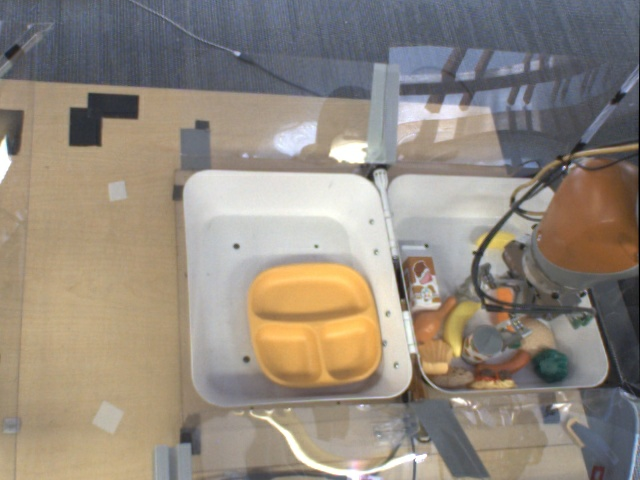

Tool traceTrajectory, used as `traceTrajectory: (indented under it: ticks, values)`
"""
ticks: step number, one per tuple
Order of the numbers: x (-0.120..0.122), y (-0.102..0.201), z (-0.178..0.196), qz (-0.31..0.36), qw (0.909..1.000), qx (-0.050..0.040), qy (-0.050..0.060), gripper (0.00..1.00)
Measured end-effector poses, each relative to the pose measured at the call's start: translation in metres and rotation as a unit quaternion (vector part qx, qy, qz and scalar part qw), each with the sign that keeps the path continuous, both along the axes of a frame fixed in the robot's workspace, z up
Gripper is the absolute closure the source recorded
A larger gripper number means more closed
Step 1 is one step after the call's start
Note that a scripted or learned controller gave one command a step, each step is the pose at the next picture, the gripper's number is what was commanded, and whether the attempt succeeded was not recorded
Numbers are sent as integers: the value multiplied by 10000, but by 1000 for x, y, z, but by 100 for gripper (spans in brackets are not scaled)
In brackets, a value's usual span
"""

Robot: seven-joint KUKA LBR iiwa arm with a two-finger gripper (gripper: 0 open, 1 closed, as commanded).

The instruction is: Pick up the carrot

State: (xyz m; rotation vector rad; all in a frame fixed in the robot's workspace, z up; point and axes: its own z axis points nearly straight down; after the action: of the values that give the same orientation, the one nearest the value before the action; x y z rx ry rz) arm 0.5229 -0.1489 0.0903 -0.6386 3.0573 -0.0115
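One small orange piece, probably the carrot [503,294], lies near the middle of the right bin [440,200], half hidden under the gripper [494,334], which hangs low over the food heap in that bin's near half; whether it is open or closed cannot be told. Just left of the right bin, wall to wall, sits the left bin [230,203] with a yellow divided tray [314,322]. Both rest on a pale wooden bench [90,298] with black patches [100,116] far left of the right bin, and grey ribbed flooring [300,13] crossed by a thin cable [180,26] lies beyond it.
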Motion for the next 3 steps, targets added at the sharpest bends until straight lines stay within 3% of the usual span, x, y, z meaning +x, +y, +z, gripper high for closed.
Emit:
traceTrajectory:
  ticks: [1, 2, 3]
  values:
    - [-11, 33, 0, 137, 9999, -6, 2, 0]
    - [-7, 34, 13, 168, 9998, -10, -49, 100]
    - [39, 7, 106, 1057, 9944, -10, 23, 100]
